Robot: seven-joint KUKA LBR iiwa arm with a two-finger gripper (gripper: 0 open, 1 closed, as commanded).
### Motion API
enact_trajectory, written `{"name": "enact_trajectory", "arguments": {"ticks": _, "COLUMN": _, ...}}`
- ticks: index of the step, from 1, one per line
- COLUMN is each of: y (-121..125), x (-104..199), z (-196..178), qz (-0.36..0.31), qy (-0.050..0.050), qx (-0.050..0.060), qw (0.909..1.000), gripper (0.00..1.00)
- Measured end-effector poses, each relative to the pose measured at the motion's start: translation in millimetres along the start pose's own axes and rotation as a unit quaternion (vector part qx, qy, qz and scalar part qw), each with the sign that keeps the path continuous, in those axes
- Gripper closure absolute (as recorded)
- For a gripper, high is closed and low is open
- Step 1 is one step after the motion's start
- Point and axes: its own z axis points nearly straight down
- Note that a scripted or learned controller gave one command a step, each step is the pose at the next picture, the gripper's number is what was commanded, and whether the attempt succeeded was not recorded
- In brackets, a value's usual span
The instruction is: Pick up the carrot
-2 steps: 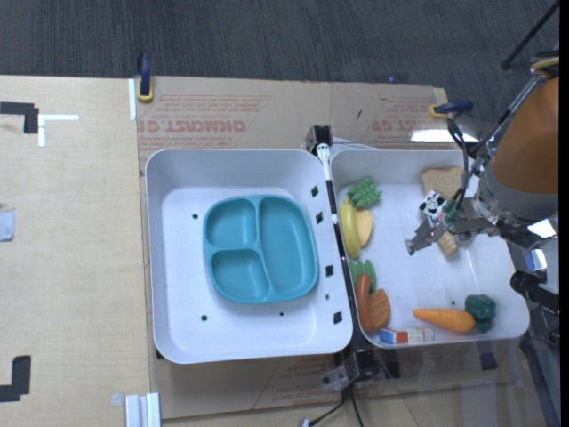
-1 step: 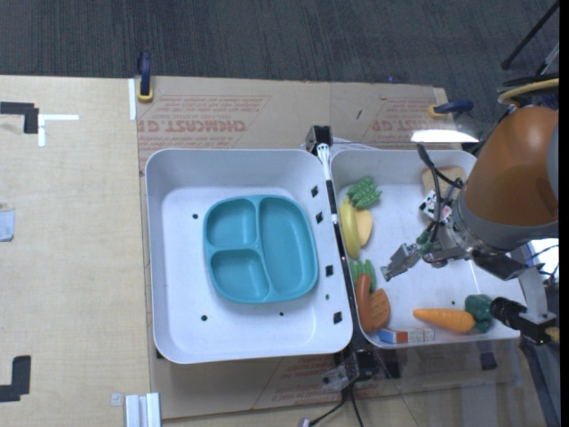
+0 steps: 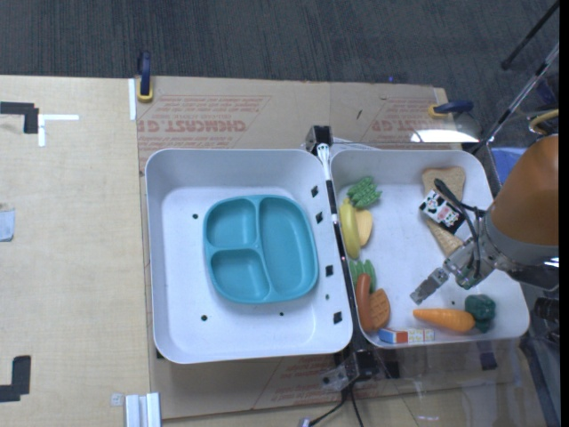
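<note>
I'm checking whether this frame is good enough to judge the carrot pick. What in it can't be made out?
- Gripper: too small and blurred in the camera view to read its finger state.
- Carrot: its right end is hidden by the dark green item.
- Arm: cut off by the right edge.
- Black-and-white card: print too small to read.

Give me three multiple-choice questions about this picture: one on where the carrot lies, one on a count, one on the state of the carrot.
1. Where is the carrot?
A. in the right bin, near its front edge
B. on the blue tray
C. on the bench outside the bins

2. How many compartments has the blue tray?
A. two
B. three
C. five

3. How is the carrot now?
A. lifted above the bin
B. standing upright
C. lying flat, below the gripper

Answers: 1 A, it rests on the floor of the right bin by the front wall. 2 B, three hollows show. 3 C, it lies on its side on the bin floor.
</note>
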Motion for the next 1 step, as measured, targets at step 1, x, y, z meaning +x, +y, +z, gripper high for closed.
{"name": "enact_trajectory", "arguments": {"ticks": 1, "y": 21.0, "x": 29.4, "z": 5.9, "qz": -0.072, "qy": 0.000, "qx": 0.000, "qw": 0.9974, "gripper": 0.00}}
